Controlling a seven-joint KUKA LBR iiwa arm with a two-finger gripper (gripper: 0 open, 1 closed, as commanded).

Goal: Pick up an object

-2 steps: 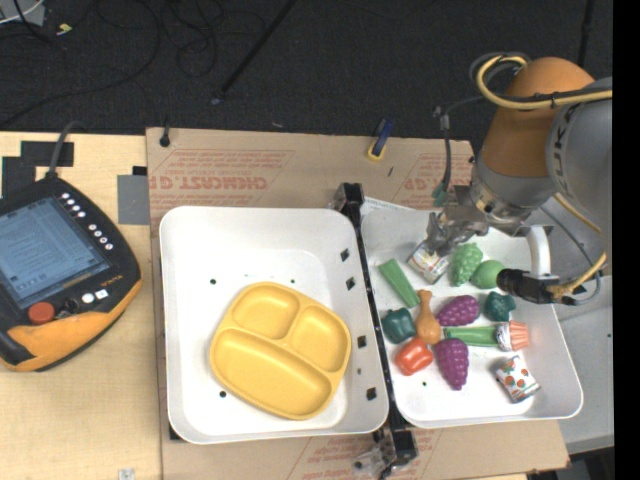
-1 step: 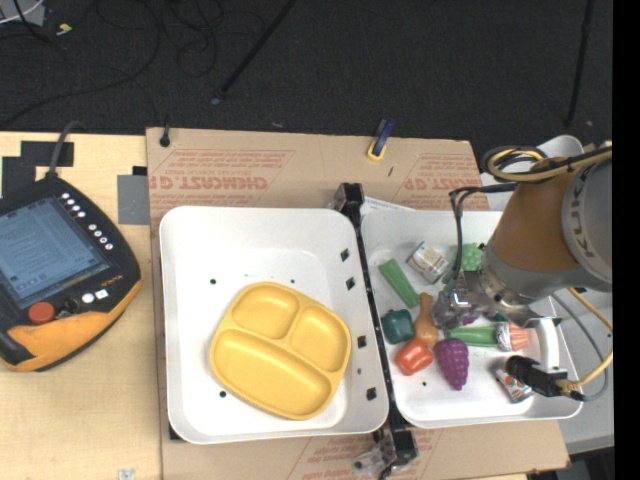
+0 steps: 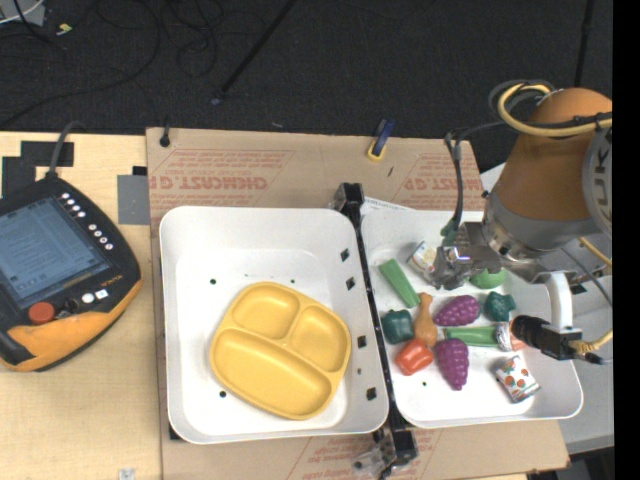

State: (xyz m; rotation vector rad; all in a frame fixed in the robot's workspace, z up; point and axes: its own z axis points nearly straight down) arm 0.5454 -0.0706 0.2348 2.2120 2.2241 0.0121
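The claw (image 3: pixel 458 259) is hovering low over the right white plastic bin (image 3: pixel 560 404), near a purple toy grape bunch (image 3: pixel 457 311); its grip state cannot be told. Next, I judge, it needs descending and closing.

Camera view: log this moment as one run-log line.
arm: over right bin | gripper: low among toy food, grasp unclear | left bin: yellow divided plate | stage: pick attempt

single fixed overhead view, slanted down at moderate range, covering left bin (image 3: pixel 180 268), right bin (image 3: pixel 560 403); arm (image 3: pixel 550 178) entering from right.
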